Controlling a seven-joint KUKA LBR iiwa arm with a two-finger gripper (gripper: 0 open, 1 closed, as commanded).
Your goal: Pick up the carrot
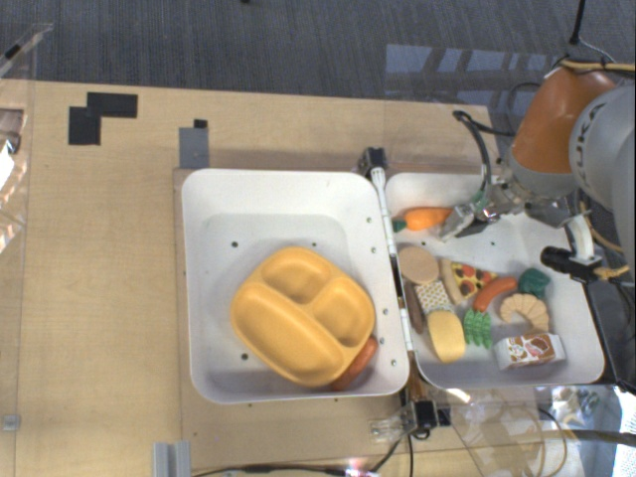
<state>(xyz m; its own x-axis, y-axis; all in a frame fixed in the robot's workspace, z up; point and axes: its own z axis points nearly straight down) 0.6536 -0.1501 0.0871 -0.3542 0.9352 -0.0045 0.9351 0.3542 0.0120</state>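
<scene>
Orange carrot: unlifted, lying in bin, just beside claw
Claw: grip state — cannot tell
Left: grasp, lift

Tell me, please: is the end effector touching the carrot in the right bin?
Cannot tell. In the camera view the end effector reaches the right end of the carrot, but at this slant neither contact nor a gap shows plainly.

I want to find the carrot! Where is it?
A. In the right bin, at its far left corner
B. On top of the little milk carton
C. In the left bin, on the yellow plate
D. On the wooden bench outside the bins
A: the carrot lies in the right bin, at its far left corner, just left of the gripper.
</scene>
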